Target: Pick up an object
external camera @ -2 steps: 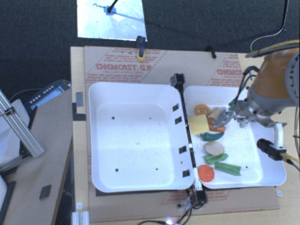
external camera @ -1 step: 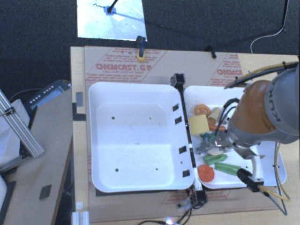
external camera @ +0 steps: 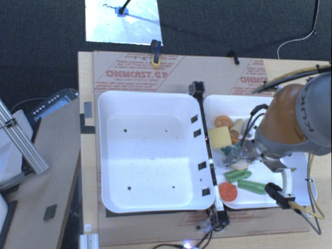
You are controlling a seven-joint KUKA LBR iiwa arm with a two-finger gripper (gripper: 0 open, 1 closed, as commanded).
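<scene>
Green pieces just below jaws.

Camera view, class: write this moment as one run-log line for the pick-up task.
arm: over right bin | gripper: low among items, beside yellow block | fingers: unclear | green pieces, red disc: lying in bin

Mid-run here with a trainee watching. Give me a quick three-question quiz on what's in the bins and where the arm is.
1. True or false: the arm is over the right bin.
2. Which lies nearest the bench's front edge? A) red round piece B) yellow block C) orange round piece
3. Fill in: the two long pieces beside the red one are ____.

Key: 1 true; 2 A; 3 green.
</scene>
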